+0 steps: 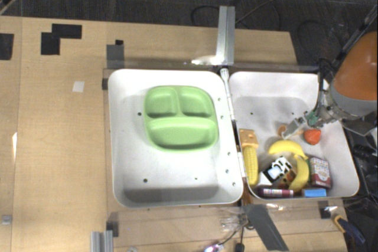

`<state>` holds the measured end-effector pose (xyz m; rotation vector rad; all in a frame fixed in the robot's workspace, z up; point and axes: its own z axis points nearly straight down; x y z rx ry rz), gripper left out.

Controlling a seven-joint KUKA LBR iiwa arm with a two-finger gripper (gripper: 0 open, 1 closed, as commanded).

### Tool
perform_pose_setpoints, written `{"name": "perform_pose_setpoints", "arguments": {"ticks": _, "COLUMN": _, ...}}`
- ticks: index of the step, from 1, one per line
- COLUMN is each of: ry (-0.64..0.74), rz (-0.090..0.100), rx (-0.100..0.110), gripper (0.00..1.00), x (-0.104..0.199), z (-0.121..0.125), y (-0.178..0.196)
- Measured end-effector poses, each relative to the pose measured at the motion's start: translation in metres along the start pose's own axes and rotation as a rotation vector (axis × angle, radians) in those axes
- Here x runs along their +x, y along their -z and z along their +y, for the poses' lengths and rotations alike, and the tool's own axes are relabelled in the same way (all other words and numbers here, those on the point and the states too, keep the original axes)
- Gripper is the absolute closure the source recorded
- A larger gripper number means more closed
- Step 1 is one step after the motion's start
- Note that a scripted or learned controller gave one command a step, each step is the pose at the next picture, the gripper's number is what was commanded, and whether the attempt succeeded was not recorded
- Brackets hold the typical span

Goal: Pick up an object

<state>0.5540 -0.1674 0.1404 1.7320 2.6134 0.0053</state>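
Observation:
My gripper (311, 120) hangs low over the right bin (266, 88), near its right wall, on the grey arm with the orange band (356, 77). Just below it lies a small orange-red round object (313, 136), touching or nearly touching the gripper's tip. A small brown piece (283, 128) rests to the gripper's left. Further forward lie a yellow banana (291, 148), a corn cob (250, 162), a black-and-white item (279, 170), a red box (320, 172), a blue block (315, 192) and a dark red marker (276, 192).
The left bin (127, 180) holds a green divided plate (179, 117). A metal post (226, 35) stands behind the ridge between the bins. The back left part of the right bin shows bare white floor. Cables lie on the dark floor behind.

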Motion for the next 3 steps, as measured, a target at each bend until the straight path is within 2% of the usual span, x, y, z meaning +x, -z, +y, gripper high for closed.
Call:
{"name": "perform_pose_setpoints", "arguments": {"ticks": 1, "ry": -0.057, "rz": 0.0, "rx": 0.0, "gripper": 0.0, "x": 0.012, "z": 0.02, "y": 0.054}}
{"name": "perform_pose_setpoints", "arguments": {"ticks": 2, "ry": 0.013, "rz": -0.006, "rx": -0.009, "gripper": 0.0, "x": 0.048, "z": -0.012, "y": -0.048}}
{"name": "perform_pose_setpoints", "arguments": {"ticks": 3, "ry": -0.601, "rz": -0.001, "rx": -0.007, "gripper": 0.0, "x": 0.059, "z": 0.018, "y": -0.05}}
